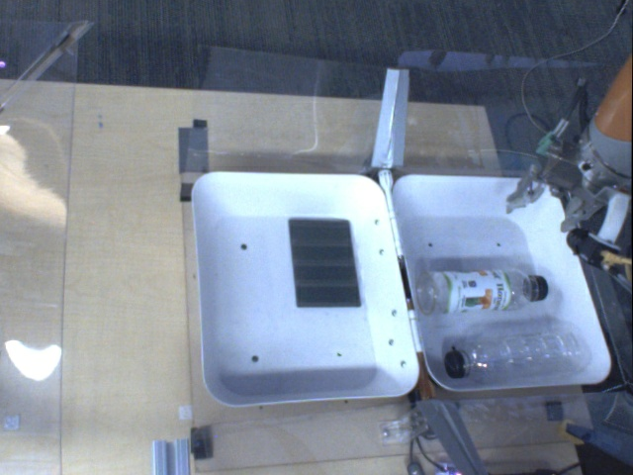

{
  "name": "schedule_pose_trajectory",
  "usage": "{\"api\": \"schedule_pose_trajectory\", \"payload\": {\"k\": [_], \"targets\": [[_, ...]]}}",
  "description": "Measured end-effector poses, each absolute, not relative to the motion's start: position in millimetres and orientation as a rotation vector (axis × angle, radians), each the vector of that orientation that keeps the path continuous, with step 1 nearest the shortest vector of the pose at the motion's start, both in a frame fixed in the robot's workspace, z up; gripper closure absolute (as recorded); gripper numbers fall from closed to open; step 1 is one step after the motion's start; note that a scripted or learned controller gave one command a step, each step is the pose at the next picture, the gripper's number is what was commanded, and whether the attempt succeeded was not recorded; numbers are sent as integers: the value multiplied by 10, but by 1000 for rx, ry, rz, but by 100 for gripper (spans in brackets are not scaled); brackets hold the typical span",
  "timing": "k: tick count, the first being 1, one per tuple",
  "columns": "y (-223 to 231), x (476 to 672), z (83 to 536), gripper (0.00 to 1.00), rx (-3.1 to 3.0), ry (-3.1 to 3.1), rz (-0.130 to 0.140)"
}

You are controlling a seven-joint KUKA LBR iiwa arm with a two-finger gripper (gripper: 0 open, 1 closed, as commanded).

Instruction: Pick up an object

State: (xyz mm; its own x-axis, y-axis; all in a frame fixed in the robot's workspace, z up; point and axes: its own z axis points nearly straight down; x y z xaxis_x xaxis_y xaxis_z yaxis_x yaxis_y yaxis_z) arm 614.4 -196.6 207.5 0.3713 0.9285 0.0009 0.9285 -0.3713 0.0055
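Desk [119, 295] carrying 2 white bins. Left bin [223, 265] holds 1 dark ribbed block [323, 262]. Right bin [475, 231] holds 2 bottles lying flat: a labelled bottle [480, 292], and nearer the front rim a clear bottle [514, 354]. The pincer [554, 191] hangs at the right bin's far right corner; whether it is released or clenched cannot be told. Best practice: centre above the labelled bottle, straddle its width, descend vertically.

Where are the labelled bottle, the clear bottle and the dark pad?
labelled bottle [480, 292]: camera view, on its label.
clear bottle [524, 352]: camera view, mid-body.
dark pad [323, 262]: camera view, its centre.
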Motion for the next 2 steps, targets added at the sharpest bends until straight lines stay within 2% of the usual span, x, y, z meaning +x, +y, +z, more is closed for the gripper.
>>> {"api": "schedule_pose_trajectory", "payload": {"k": [1, 2], "targets": [[-1428, 6011, 2096, 0, 2692, 1617, 5], [-1443, 6573, 1051, 0, 2569, 1793, 3]]}}
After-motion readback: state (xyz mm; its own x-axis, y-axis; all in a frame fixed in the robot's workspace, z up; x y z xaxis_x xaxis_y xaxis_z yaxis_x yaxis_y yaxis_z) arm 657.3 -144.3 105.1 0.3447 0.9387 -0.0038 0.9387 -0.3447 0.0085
